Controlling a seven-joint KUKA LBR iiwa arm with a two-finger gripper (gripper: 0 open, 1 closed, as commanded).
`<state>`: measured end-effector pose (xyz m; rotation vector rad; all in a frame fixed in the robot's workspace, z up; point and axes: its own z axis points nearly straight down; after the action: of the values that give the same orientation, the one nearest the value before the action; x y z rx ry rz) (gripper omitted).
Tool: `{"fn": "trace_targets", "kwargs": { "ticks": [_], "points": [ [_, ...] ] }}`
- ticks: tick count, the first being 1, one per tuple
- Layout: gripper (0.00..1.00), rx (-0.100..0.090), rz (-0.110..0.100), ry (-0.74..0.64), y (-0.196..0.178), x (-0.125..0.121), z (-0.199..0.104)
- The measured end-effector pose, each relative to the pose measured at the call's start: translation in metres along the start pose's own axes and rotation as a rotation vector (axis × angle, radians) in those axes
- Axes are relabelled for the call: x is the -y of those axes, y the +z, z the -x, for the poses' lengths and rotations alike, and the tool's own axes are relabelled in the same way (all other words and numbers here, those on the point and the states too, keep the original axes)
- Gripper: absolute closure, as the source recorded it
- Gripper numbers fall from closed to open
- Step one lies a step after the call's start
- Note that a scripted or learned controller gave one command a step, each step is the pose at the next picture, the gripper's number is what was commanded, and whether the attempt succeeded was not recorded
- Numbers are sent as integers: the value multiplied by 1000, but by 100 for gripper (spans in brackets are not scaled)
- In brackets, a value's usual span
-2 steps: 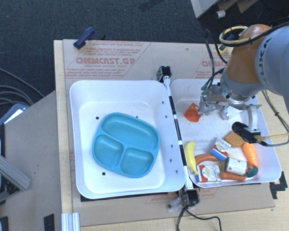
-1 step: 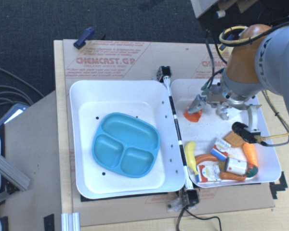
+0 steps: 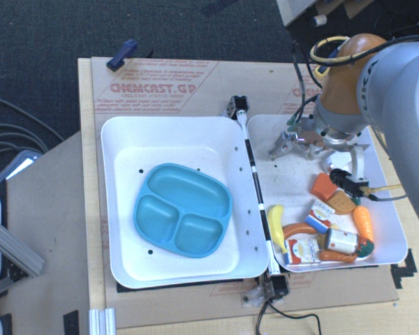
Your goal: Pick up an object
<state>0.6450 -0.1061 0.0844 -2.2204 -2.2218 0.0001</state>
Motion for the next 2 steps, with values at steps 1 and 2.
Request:
{"fn": "trace_targets", "kwargs": {
  "ticks": [1, 2],
  "points": [
    [0, 1, 1, 1, -1, -21, 73],
    [0, -15, -4, -4, -2, -23, 105]
  ]
}}
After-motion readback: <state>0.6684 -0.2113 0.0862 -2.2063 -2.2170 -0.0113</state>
